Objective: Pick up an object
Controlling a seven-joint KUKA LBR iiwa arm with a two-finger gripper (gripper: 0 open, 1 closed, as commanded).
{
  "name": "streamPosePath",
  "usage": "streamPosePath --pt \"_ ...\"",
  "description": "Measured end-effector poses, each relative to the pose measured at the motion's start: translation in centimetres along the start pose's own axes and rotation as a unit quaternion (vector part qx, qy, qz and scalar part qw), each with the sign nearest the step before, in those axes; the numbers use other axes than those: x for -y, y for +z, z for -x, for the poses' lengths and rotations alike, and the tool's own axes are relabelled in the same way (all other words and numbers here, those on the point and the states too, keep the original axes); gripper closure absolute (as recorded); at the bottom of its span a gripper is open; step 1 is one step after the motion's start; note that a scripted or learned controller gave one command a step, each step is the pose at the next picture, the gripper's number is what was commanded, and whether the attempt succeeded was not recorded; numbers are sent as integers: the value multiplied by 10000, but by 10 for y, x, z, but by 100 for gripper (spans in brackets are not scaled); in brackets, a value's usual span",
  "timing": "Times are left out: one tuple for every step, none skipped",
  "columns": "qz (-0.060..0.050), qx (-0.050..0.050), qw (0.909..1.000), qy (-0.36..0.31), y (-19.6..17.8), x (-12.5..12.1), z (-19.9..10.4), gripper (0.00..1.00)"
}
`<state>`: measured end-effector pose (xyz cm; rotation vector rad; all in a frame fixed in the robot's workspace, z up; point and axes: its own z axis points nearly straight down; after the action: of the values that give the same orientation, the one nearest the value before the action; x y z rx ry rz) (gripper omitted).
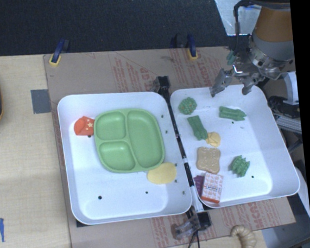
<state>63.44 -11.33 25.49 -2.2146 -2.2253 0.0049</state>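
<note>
Your pick is not yet made. The gripper hangs over the far edge of the right bin with its two fingers spread apart and nothing between them, so reaching down, closing and lifting are all left to do.

Everything you could take lies loose on the bin floor. Nearest the gripper is a green bean pod, ridged and lying flat near the far edge, with a knobbly green broccoli head by the far left corner. Toward the middle sit a long green block, a small yellow lump and a tan cracker with a dimpled, flat face. A jagged green piece lies toward the right edge, and a printed packet rests at the near left corner. All look like light, hard plastic toys.

The left bin holds a smooth green divided plate.
</note>
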Motion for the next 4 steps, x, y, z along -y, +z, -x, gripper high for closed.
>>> streamPosePath --pt "-66 -10 10000 9 172 56 11 0" --pt "39 -1 10000 -14 162 -26 -22 0" --pt "21 9 10000 28 162 -22 72 0" --pt "-45 -22 10000 5 164 68 20 0"
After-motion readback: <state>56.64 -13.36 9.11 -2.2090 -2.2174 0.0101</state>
